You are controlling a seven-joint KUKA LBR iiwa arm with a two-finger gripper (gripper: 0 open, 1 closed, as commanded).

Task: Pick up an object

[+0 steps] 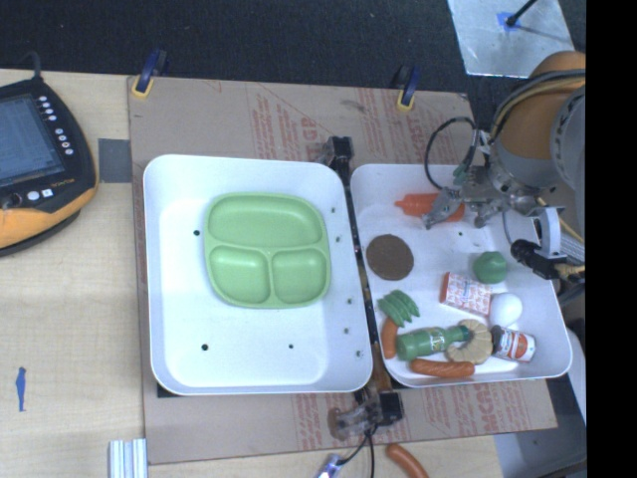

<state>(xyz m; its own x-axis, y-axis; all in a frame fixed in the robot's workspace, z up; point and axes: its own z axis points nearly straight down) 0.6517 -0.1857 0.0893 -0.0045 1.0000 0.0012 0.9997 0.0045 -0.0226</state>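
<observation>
Grey gripper point(456, 210) over the right bin's point(557, 366) far edge; its state can't be told.
Just beside it lies an orange carrot-like toy point(415, 204): probably light, rigid, smooth plastic, best pinched across its thicker middle.

Even, bright overhead light; white bins point(249, 366) near blown out, with soft shadow along inner walls. Slight overall softness, coarse detail. Floor beyond bench dark.
</observation>
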